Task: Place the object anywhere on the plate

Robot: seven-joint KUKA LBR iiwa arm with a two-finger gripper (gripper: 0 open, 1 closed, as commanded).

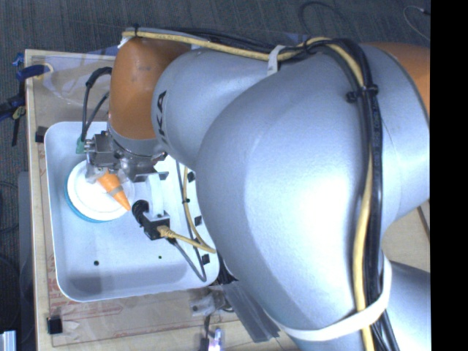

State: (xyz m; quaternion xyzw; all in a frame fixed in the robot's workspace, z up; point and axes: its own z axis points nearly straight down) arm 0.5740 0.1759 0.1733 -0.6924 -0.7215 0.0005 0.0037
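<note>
A white plate with a blue rim (82, 196) lies in the left part of the left bin (110, 269). An orange carrot-shaped object (115, 189) slants over the plate's right edge, its pointed tip toward the lower right. My gripper (108, 171) hangs right above the plate, shut on the carrot's thick end, which sits between the fingers. The orange wrist band (135, 86) stands above it. The grey arm hides the bin's right side and the whole second bin.
The bulky grey arm (292, 167) covers the centre and right of the view. Black and yellow cables with a plug (157, 229) dangle over the bin floor just right of the plate. The bench's wooden edge (36, 108) runs along the left.
</note>
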